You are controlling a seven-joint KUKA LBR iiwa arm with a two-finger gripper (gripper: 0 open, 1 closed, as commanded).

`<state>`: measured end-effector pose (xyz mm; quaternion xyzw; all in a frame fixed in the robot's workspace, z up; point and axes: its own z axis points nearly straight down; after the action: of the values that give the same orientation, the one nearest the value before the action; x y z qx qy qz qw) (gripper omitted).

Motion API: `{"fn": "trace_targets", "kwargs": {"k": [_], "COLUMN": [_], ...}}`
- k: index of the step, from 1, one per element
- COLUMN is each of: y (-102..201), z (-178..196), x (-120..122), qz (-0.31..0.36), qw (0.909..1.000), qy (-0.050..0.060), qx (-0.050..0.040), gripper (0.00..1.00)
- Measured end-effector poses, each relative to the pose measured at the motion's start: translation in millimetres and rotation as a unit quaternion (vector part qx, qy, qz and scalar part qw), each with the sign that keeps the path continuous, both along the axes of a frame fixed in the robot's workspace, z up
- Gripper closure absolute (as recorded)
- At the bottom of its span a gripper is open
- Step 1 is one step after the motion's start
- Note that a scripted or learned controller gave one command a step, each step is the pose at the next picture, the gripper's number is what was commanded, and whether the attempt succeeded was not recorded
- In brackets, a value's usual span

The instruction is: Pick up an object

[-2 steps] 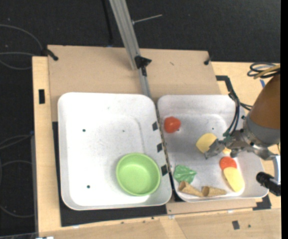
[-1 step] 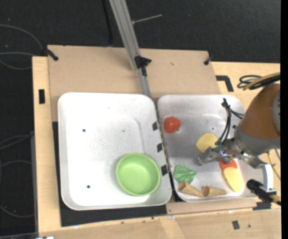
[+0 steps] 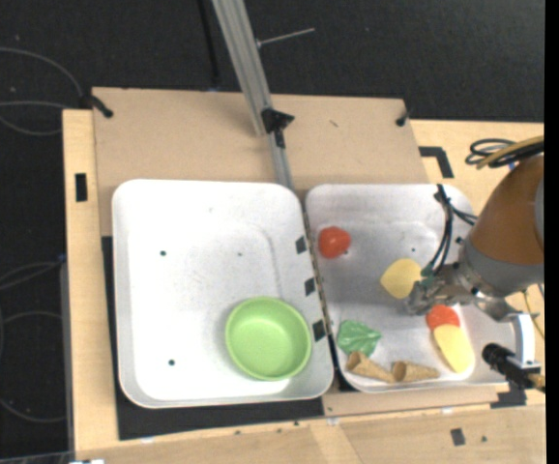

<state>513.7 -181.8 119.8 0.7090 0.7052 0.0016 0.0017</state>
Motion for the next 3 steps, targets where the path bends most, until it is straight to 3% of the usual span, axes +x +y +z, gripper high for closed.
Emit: {"fn": "trace_targets", "kwargs": {"k": [2,3], "y": [2,2], "z": [94,96], "x": [-7,-6], "qz": [0.005,0.005], "qw": [1.0,1.0], "qy": [-0.001,0.001], "qx": [-0.0007,0.0003], "gripper": [1.0,1.0]}}
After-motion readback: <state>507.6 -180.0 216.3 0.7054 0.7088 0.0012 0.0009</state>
